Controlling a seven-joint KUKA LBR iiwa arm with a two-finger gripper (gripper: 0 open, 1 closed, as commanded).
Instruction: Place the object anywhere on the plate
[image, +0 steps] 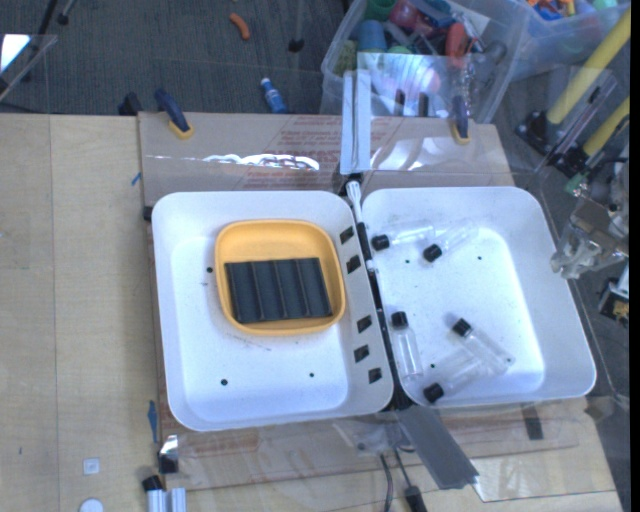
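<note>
A yellow plate (281, 233) lies in the left bin (190, 330). A dark grey ridged block (278, 289) rests flat on the plate and covers most of its floor. Several clear plastic vials with black caps lie in the right bin (520, 290): one near the back left (418, 240), one along the left wall (406, 348), one in the middle (482, 346) and one at the front (456, 377). My gripper (578, 254) hangs at the right bin's outer right rim, apart from all the vials and far from the plate.
A row of small black tabs (358, 300) runs along the divide between the bins. A clear tub of colourful items (430, 50) stands behind the bins. Clamps (177, 118) hold the back board. A grey flat strip (437, 450) sticks out at the front.
</note>
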